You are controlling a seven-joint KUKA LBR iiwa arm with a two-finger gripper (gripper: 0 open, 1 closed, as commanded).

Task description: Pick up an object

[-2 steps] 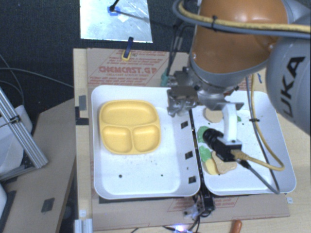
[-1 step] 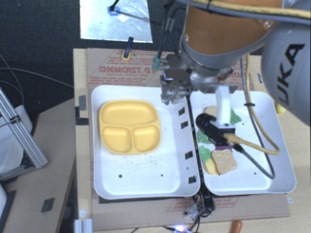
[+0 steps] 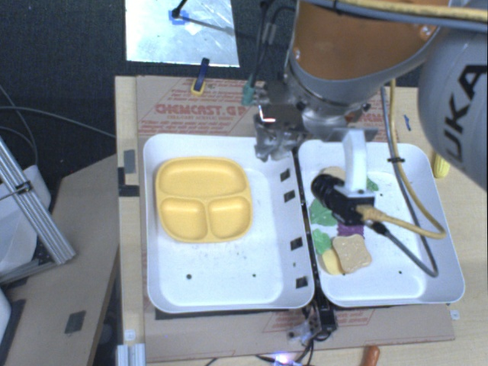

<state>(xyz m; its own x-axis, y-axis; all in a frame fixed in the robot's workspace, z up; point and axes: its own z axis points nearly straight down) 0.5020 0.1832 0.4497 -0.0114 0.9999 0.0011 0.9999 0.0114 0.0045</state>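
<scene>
My gripper (image 3: 272,145) hangs over the far end of the divide between the two bins, under the big orange-banded wrist. A yellow three-compartment plate (image 3: 203,198) lies in the left bin (image 3: 221,280), just left of and nearer than the gripper. In the right bin (image 3: 412,273) a small cluster sits by the left wall: a tan bread slice (image 3: 353,254), a yellow piece (image 3: 330,262), green pieces (image 3: 321,213) and a purple piece (image 3: 350,229). Nothing is visible in the gripper's grasp.
The bins rest on a cardboard sheet (image 3: 191,109) on the bench. A shiny foil square (image 3: 183,21) lies behind it, with a small blue-and-yellow tool (image 3: 200,77) at the cardboard's back edge. Aluminium framing (image 3: 30,212) stands at the left.
</scene>
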